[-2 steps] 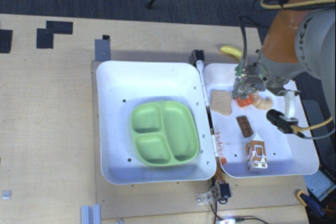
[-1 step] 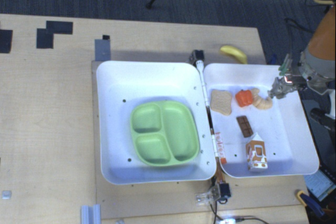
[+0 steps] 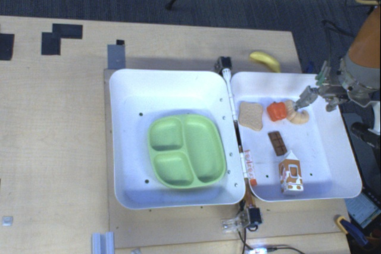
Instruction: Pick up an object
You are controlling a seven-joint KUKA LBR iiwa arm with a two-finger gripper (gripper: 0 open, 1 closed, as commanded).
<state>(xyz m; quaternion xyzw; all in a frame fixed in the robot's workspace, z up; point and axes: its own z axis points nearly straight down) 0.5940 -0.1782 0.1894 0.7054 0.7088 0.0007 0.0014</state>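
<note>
Tomato lies just left of the tool; its opening unclear.

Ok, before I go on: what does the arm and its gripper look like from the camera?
The arm enters from the right: an orange band above a grey wrist section. The gripper is a small grey metal assembly with greenish fittings near its base and thin, pale fingers tapering toward the right bin. Dark cables hang beside the arm at the frame's edge. I can make out no markings or labels.
</note>
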